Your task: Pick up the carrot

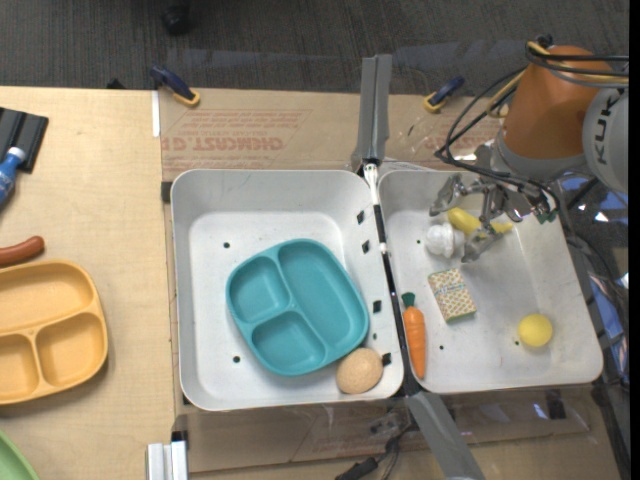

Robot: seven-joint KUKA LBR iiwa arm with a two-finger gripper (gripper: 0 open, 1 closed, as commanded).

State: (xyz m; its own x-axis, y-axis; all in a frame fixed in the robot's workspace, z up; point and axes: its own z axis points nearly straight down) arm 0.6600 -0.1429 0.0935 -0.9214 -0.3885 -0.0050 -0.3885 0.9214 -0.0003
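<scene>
Dark carpet lies beyond the bench (90, 158). Left to right: an orange divided tray (45, 333); the left bin (190, 268) holding a teal divided plate (295, 306) and an egg-like object (359, 372); cardboard with reversed print I cannot read. In the right bin (570, 363) the carrot (415, 340) lies against the left wall, untouched. My end effector (478, 220) hovers well apart, at the bin's far side; whether it is released or clenched I cannot tell. I judge the approach step pending: travel toward the carrot, then descend.
</scene>
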